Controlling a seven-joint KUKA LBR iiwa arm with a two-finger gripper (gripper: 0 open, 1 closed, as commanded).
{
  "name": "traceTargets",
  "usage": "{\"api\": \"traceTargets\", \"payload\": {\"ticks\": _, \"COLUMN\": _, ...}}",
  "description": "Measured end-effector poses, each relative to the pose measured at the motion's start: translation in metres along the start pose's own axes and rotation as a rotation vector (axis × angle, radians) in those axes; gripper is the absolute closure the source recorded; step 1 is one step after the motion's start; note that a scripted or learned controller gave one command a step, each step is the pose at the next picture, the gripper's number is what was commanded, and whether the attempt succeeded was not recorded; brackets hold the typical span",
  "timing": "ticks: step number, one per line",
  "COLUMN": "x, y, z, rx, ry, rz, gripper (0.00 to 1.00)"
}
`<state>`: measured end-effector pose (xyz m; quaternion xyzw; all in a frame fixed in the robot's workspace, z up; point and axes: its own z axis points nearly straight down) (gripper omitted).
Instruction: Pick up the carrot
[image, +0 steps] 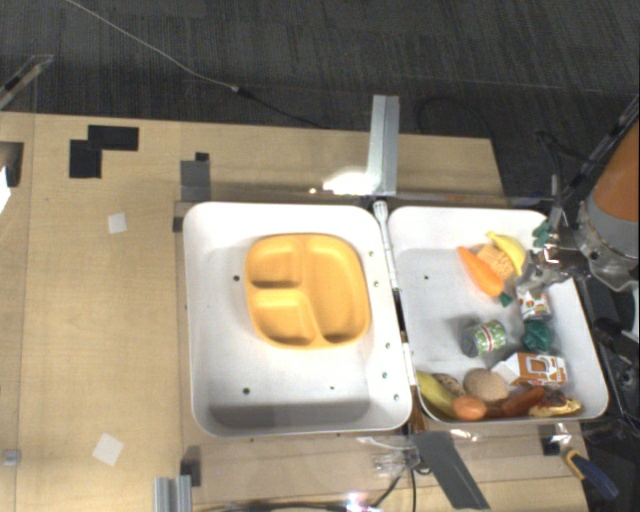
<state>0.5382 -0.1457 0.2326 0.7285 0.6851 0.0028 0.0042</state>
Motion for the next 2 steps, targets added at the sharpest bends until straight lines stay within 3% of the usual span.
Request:
{"api": "traceTargets", "payload": {"ticks": 1, "x": 0.0107, "y": -0.0121, "z": 0.1418, "rx": 0.004, "ry": 0.001, "rz": 0.561, "gripper": 1.0}}
{"api": "traceTargets", "payload": {"ticks": 2, "x": 0.0108, "y": -0.0125, "z": 0.1428, "rx": 0.005, "ry": 0.0, "rz": 0.56, "gripper": 0.0}}
